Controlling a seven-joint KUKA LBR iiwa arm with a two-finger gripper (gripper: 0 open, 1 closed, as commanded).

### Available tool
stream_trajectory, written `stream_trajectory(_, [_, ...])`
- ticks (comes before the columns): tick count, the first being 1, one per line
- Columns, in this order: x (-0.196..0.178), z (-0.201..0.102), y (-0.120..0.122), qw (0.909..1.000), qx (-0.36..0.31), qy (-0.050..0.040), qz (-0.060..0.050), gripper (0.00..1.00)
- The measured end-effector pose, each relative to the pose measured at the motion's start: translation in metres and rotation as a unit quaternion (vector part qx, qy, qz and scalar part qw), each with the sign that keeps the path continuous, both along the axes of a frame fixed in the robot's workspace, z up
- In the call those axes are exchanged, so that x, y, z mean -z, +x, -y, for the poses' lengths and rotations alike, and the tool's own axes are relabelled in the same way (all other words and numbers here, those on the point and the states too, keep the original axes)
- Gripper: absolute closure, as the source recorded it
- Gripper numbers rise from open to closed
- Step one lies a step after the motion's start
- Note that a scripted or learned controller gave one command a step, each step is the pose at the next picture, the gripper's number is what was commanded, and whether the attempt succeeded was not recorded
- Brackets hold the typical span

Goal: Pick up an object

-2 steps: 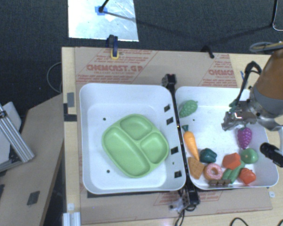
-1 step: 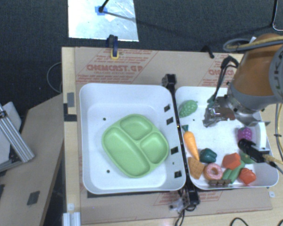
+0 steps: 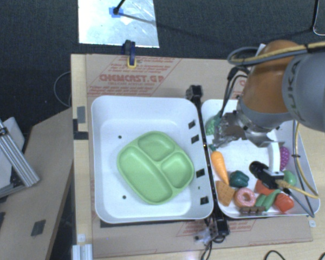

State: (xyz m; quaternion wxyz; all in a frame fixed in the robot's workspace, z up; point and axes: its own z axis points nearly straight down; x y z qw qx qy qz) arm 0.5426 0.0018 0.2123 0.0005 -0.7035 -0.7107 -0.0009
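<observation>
The arm reaches in from the right, and its gripper [image 3: 221,136] hangs low over the upper left part of the right bin [image 3: 303,169]. A dark green toy [image 3: 210,125] lies right beside the gripper on its left, partly hidden by it. An orange carrot [image 3: 219,166] lies just below the gripper, along the bin's left wall. Nothing can be made out between the gripper's tips.
At the front of the right bin lie a teal piece [image 3: 239,178], a tan cracker [image 3: 224,192], a pink donut [image 3: 244,198], a green pod [image 3: 266,200], a red piece [image 3: 284,201] and a purple piece [image 3: 284,157]. The left bin [image 3: 105,118] holds a green divided plate [image 3: 155,167].
</observation>
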Motion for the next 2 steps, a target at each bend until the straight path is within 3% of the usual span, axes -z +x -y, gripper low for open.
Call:
stream_trajectory(1, [-0.0067, -0.0530, -0.0004, 1.0000, 0.000, 0.0002, 0.000, 1.00])
stream_trajectory(2, [-0.0024, -0.0496, 0.0031, 1.0000, 0.002, -0.0011, 0.000, 1.00])
